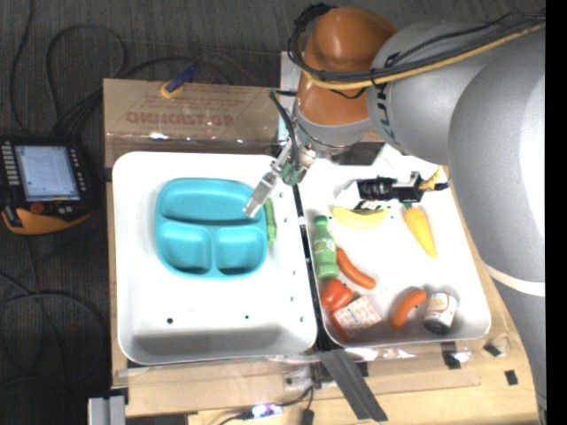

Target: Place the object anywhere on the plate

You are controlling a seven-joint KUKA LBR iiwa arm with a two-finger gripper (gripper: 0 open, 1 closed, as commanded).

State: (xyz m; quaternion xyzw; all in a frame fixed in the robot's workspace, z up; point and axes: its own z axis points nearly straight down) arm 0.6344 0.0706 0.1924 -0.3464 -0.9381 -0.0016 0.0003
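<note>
We're at the plate's 3 o'clock rim w/ the pincer (259, 200), reaching in from the right over the divider between the two bins. Whether it's clenched or released, we cannot tell.

The object looks to be the green bean-like piece (269, 222), lying just off the blue plate (211, 227) at its 3 o'clock edge, on the left bin (142, 308) floor. It's touching or just beside the rim, we judge, but not on the plate; it lies right below the pincer tip.

Risks, as we judge them:
- the piece is thin and sits against the raised rim, so a grab may slip off or nudge it along the rim instead of lifting it
- a low approach could catch the rim and shove the plate toward 9 o'clock
- a release too near 3 o'clock could let it roll back off into the bin

Pose: arm (354, 69) comes from 1–2 o'clock, orange band over the top of the bin divider, wrist tilted down-left, tool slanted toward 7 o'clock. Right bin (461, 228) items (banana, carrot, sausages) sit well apart from the tool.
</note>
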